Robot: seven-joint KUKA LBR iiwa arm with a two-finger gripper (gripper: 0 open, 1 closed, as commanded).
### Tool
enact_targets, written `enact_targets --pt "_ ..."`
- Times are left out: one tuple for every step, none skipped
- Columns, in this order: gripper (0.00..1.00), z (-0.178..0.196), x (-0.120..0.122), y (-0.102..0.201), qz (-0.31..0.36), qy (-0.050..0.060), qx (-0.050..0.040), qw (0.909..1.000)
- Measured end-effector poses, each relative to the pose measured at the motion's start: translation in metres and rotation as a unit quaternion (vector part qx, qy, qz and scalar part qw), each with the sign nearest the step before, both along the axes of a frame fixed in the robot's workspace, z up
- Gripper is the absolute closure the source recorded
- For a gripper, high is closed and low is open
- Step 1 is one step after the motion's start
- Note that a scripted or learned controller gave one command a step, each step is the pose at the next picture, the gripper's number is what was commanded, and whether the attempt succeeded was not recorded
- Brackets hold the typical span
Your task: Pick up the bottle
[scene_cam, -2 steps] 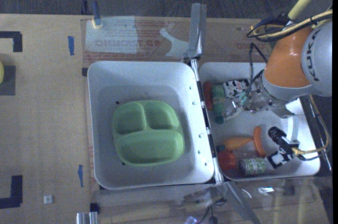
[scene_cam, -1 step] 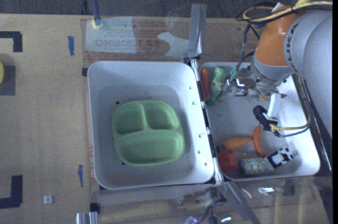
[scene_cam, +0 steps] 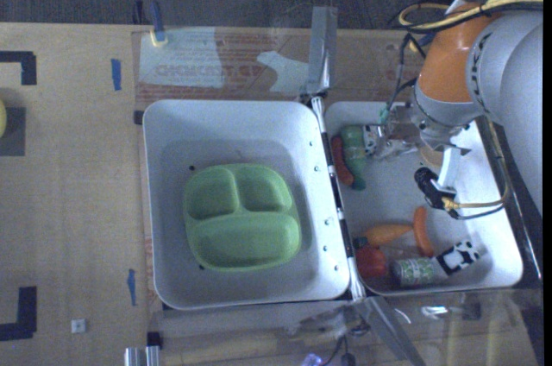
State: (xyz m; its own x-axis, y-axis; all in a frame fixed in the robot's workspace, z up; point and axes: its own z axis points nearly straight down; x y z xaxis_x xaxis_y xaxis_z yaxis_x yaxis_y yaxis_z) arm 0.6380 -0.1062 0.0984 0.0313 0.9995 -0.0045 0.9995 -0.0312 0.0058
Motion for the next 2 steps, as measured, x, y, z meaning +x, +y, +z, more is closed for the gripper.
enact_targets --pt "1.00 0.000 0.019 -0.002 0.016 0.026 0.0046 0.9995" --pt "1.00 0.087 -0.027 0.103 -0.031 0.003 0.0033 0.9995"
